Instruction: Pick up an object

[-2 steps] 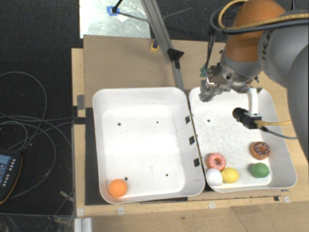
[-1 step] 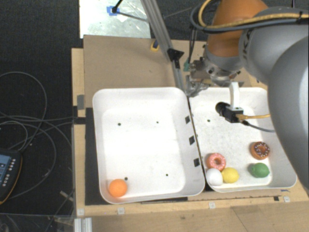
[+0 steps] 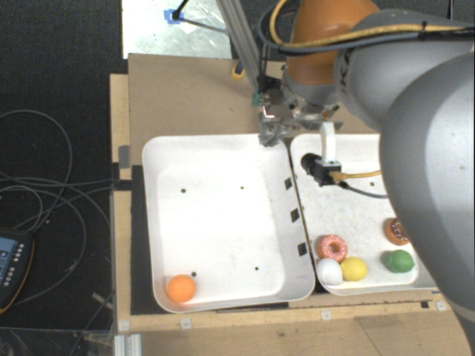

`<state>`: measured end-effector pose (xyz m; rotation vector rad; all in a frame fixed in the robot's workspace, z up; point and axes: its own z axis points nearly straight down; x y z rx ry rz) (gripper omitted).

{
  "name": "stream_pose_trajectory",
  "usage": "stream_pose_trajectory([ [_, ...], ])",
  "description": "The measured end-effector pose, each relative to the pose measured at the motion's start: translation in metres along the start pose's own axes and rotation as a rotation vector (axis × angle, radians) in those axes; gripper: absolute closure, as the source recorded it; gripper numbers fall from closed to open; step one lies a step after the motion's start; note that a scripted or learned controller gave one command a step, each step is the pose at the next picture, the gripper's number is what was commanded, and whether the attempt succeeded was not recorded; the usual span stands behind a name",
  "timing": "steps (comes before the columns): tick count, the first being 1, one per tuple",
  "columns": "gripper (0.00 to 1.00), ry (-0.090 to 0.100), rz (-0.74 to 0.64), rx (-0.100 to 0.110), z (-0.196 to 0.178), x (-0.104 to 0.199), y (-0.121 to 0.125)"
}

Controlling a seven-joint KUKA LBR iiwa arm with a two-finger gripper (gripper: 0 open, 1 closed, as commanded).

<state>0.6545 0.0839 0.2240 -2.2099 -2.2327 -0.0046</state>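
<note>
An orange ball [image 3: 180, 288] lies in the near left corner of the left bin [image 3: 215, 221]. In the right bin [image 3: 349, 199], near its front edge, sit a pink frosted donut [image 3: 332, 247], a white ball [image 3: 329, 271], a yellow ball [image 3: 354, 268], a green ball [image 3: 398, 261] and a brown donut [image 3: 396, 232]. My gripper [image 3: 272, 134] hangs over the far edge where the two bins meet, well away from all the objects. Nothing shows between its fingers.
The big grey arm [image 3: 415, 110] with its orange band [image 3: 326, 21] covers the upper right and part of the right bin. A yellow cable [image 3: 360, 175] and a black fitting [image 3: 318, 169] hang over the right bin. Brown board surrounds the bins.
</note>
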Motion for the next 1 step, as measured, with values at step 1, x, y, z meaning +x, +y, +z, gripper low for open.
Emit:
stream_pose_trajectory([
  [1, 0.00, -0.003, 0.003, 0.001, -0.0003, -0.0033, -0.0001],
])
